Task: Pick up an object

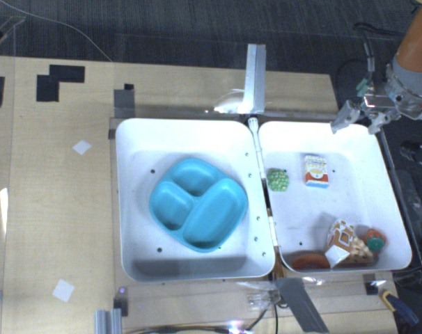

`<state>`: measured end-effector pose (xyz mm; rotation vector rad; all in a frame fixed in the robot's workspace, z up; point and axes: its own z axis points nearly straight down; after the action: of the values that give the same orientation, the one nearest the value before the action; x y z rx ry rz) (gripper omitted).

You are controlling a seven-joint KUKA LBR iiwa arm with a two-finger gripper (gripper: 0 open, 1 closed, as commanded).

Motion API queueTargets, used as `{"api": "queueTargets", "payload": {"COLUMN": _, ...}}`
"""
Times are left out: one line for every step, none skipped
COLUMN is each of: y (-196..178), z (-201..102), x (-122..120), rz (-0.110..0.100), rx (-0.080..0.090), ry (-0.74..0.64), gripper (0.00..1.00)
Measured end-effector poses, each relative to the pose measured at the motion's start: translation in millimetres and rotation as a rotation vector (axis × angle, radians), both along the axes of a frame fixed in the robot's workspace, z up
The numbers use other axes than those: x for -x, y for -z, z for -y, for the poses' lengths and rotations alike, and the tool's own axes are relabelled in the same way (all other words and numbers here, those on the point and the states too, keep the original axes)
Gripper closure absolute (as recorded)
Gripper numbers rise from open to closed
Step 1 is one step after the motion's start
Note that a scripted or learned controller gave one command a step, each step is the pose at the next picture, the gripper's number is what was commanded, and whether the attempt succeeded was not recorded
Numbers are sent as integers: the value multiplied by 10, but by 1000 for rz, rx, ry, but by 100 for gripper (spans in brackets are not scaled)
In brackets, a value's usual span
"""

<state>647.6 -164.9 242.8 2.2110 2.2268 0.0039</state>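
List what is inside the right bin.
The right bin holds a green ball, a small carton, and a pile in the near corner: a patterned packet, a reddish piece and an orange piece. Whatever lies under the pile is covered.

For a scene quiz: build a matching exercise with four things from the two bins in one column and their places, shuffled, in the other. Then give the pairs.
Things:
1. blue divided plate
2. green bumpy ball
3. small white and orange carton
4. brown oblong piece

Places:
A. right bin, near front edge
B. left bin, middle
C. right bin, just right of the ball, toward the back
D. right bin, against the divider between the bins

Pairs: 1-B, 2-D, 3-C, 4-A
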Motion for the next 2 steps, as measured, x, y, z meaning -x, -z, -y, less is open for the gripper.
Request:
{"api": "queueTargets", "payload": {"y": 939, "z": -134, "x": 359, "rz": -1, "rx": 0, "ry": 29, "gripper": 0}}
{"api": "queueTargets", "payload": {"y": 1557, "z": -225, "x": 27, "rz": 3, "rx": 0, "ry": 38, "gripper": 0}}
